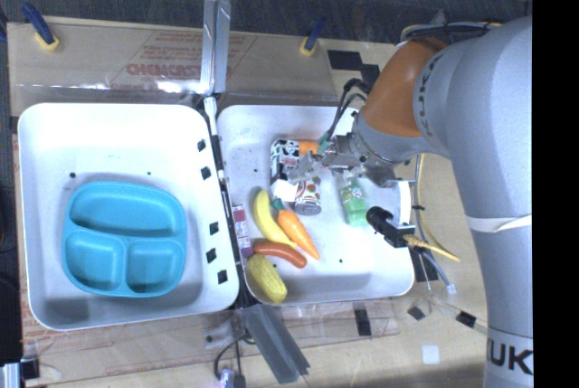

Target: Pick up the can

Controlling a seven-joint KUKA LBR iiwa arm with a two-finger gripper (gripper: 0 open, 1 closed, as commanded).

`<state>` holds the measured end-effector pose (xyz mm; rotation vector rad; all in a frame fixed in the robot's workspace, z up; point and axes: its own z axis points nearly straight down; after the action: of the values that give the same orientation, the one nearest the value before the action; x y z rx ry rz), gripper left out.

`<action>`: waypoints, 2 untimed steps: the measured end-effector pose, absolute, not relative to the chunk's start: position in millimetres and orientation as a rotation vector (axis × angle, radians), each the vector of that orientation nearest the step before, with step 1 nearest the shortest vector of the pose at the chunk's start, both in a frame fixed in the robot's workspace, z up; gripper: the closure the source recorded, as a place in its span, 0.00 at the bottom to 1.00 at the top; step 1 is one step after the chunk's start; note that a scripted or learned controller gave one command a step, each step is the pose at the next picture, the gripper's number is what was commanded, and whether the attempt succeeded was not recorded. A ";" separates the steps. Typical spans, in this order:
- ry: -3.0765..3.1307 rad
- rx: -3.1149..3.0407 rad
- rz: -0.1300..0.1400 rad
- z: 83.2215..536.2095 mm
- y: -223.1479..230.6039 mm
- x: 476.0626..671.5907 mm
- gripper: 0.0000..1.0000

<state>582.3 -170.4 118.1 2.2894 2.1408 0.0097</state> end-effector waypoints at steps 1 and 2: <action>1.961 2.437 0.022 106.2 -162.5 593.9 0.00; 1.781 2.574 0.035 106.4 -159.4 586.6 0.00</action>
<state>586.6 -159.4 106.4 2.5736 1.7809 0.0346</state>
